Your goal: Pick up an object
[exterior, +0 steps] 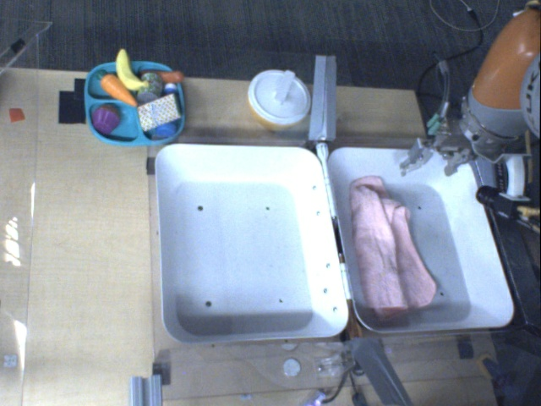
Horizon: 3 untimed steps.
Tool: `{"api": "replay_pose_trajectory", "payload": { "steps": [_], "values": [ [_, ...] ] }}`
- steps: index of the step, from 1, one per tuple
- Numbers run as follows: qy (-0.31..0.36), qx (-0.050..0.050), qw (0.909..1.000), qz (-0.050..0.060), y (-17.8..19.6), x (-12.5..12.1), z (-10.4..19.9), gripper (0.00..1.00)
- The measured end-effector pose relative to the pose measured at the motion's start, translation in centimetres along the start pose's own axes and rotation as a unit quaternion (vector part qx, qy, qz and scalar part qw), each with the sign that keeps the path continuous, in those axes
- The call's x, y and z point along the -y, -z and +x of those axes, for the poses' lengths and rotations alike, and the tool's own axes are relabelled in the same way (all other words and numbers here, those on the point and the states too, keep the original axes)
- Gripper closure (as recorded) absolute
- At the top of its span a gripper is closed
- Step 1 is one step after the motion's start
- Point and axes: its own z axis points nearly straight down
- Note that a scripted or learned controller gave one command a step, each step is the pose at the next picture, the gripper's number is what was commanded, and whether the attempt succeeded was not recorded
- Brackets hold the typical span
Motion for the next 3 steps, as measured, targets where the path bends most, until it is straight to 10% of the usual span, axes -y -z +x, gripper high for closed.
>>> {"api": "replay_pose_trajectory", "payload": {
  "steps": [1,2,3],
  "values": [
    [-0.017,0.0,0.9998,-0.003,-9.8,1.8,5.7,0.0],
    [-0.016,0.001,0.9998,-0.009,-8.4,1.4,5.8,1.0],
    [0.148,0.001,0.989,-0.003,0.1,-2.0,8.8,1.0]
  ]
}}
